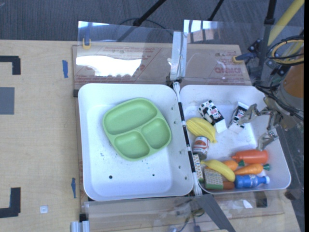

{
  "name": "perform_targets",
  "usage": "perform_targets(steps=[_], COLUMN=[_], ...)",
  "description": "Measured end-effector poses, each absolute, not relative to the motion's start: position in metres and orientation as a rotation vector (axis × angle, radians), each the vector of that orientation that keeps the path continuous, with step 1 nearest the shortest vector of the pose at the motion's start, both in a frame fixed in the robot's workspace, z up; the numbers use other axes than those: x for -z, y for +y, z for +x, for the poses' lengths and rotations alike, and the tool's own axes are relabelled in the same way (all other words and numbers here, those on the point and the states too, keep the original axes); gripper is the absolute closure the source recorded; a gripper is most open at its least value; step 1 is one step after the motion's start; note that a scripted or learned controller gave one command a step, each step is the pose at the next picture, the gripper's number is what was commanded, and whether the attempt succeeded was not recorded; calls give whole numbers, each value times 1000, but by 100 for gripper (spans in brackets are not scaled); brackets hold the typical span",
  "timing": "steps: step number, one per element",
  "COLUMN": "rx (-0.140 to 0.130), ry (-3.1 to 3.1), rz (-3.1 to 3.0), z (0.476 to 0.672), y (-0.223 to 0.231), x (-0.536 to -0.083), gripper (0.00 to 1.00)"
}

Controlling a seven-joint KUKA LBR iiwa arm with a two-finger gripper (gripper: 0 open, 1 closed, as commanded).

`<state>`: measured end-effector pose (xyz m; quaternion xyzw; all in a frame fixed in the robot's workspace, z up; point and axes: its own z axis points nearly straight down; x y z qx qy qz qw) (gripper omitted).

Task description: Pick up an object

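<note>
The small white carton [239,116] is lying in the right bin [285,178], near its far right corner, just beside the claw [264,124], whose metal prongs are spreading open, gripping nothing. A cow-patterned box [211,112] and banana [200,128] are crowding nearby, so a descent could nudge the carton away or clip the wall.

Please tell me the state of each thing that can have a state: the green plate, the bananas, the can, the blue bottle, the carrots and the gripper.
green divided plate: right side up in the left bin, nothing in it
upper banana: lying flat
lower banana: lying on other items
small can: lying tilted
blue bottle: on its side
carrots: lying flat
gripper: fingers open, holding nothing
</note>
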<state>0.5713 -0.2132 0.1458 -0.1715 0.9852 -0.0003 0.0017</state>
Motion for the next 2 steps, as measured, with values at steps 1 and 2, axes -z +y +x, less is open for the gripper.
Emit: perform_targets(steps=[1,2], rx=[2,4], ry=[3039,3030], rz=[-759,-748], z=[620,622], y=[-190,-190], x=[-116,-129], gripper=[0,100])
